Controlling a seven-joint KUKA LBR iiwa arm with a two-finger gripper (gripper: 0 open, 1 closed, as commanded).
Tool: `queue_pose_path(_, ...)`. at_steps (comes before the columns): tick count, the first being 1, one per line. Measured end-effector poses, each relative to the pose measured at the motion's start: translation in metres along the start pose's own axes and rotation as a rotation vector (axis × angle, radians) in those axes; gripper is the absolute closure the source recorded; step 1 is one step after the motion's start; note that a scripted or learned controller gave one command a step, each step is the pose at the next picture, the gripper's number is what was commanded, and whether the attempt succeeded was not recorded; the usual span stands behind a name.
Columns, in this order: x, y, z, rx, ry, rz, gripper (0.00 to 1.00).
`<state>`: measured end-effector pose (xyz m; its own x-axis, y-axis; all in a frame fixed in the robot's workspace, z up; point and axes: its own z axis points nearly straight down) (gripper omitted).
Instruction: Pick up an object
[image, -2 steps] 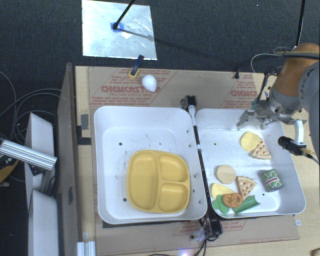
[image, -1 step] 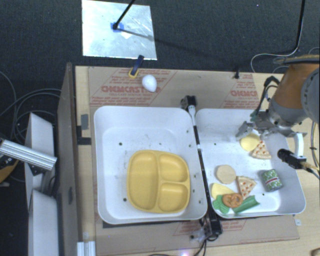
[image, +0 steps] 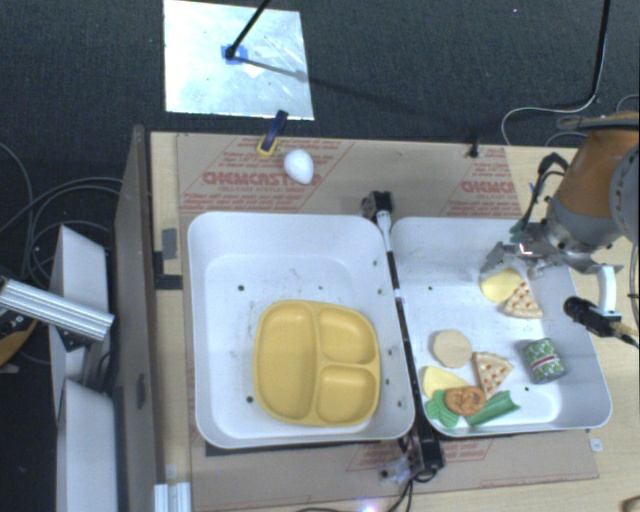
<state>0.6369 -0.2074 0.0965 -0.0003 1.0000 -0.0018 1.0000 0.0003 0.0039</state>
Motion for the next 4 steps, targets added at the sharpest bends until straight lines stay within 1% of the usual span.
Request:
queue_pose_path(1,0.001,-0.018,-0.005,0.004,0.001,-0.001,0.0)
queue_pose_path(2,0.001,-0.017,-0.005,0.002,0.001,-0.001,0.0)
queue_pose_path(3,0.0,-0.037,-0.12,-0.009,-0.002,0.0,0.0)
queue_pose_path(4,0.001,-0.024,-0.045,0.004,0.001,-0.004,0.0)
